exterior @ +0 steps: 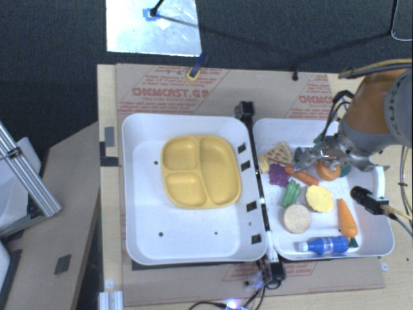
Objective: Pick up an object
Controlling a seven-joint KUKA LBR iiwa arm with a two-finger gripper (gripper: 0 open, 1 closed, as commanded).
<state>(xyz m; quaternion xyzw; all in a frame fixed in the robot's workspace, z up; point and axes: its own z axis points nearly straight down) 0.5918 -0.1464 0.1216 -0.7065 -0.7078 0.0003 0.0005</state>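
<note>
Orange-red toy piece [328,170], possibly tomato, in right bin [387,237], partly hidden under end effector [314,156].

Red "CHEMCAST GP" print, mirrored, repeated on the brown protective sheet [174,86] beneath the bins

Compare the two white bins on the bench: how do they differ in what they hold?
The left bin holds one yellow divided plate; the right bin holds many small items, among them a carrot and a blue bottle. The gripper is over the right bin, not the left. Both are shallow and white.
</note>
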